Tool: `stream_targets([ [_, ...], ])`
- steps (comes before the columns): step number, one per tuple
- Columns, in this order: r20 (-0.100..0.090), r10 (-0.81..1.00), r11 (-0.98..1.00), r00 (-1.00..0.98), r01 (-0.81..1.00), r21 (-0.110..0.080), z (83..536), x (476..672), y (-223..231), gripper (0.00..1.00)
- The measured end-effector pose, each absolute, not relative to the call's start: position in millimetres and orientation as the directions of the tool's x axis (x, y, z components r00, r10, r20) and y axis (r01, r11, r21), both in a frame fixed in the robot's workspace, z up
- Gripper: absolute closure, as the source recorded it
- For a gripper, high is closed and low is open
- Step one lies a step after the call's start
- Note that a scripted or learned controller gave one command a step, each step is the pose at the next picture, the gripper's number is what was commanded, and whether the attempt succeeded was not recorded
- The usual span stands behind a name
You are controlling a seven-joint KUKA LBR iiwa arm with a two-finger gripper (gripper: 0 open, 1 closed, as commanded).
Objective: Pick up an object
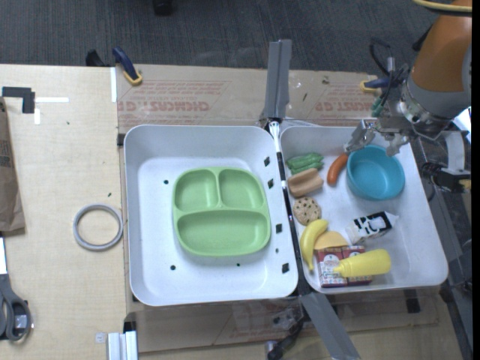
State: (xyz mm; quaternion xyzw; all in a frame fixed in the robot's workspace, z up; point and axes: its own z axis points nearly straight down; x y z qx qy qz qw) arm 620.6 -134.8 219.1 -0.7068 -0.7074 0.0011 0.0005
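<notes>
My gripper [377,141] hangs over the far edge of the right bin [433,238], just above the far rim of a blue bowl [375,177]. Its two fingers stand apart, one at the bowl's far left rim and one at its far right rim, with nothing held between them. An orange carrot [337,169] lies just left of the bowl. Further left lie a green pepper [304,161], a hot dog [304,180] and a cookie [306,210]. Near the front lie a banana [310,240], a yellow bottle [364,262], a red box [330,270] and a black-and-white piece [373,223].
The left bin [136,201] holds a green divided plate [221,211]. A grey post [279,77] rises behind the seam between the bins. On the bench at left lie a tape ring [97,226], scissors [11,317] and a brown bag [9,178].
</notes>
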Motion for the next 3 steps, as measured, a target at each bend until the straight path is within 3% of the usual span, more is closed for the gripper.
stream_targets([
  [1,-0.002,0.994,0.113,-0.113,0.994,0.003,100.2,660.0,-127.2,0.0],
  [2,0.0,1.0,-0.021,0.021,1.0,-0.001,91.6,608.6,-125.6,0.0],
  [3,-0.001,0.998,-0.06,0.06,0.998,0.0,92.4,655.1,-107.5,0.0],
])
